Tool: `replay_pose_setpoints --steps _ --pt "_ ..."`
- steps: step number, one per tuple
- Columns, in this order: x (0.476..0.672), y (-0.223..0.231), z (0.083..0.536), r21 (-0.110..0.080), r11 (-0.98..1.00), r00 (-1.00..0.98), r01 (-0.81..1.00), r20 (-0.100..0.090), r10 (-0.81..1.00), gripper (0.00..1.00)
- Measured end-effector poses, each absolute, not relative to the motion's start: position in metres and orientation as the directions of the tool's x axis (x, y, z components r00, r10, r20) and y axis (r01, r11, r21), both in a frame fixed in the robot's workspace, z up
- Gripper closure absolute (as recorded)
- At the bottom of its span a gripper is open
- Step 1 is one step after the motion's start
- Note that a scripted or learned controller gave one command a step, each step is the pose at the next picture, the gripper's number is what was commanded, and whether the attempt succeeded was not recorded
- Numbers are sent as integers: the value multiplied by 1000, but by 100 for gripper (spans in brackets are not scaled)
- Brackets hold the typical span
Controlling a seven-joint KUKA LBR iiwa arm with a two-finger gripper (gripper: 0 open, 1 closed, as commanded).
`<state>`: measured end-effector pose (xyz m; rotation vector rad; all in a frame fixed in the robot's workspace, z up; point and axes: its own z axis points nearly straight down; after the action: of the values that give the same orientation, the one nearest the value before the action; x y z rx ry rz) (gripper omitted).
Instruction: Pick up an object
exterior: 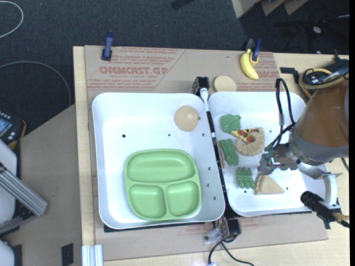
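The gripper (270, 165) hangs low in the right bin (288, 206), just above a tan wedge (270, 186) near the front wall; whether it grips anything, I cannot tell; the wedge's long axis runs left-right, its narrow tip pointing up-left.

Lighting even, diffuse, from overhead; moderately bright. White bins: left bin (105, 148) and right bin (288, 204) near clipping, with little surface detail. Shadows soft and short; faint one under the green divided plate (162, 183) at its near edge. Dark floor (83, 10) at far side underexposed, grainy. Overall focus soft; printed text on the cardboard sheet (133, 65) legible but fuzzy. Arm (327, 121) at right slightly blurred. Mild bowing at frame edges.
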<state>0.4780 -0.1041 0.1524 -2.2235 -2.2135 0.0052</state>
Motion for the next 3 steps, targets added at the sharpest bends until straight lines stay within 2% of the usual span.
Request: replay_pose_setpoints --steps 1,2,3 --pt "481 -115 265 12 1 -1 1000 -3 1000 100" --pt "477 -168 187 -8 -6 6 1000 0 1000 100" --pt "479 -199 174 -2 -3 3 1000 1 1000 100"
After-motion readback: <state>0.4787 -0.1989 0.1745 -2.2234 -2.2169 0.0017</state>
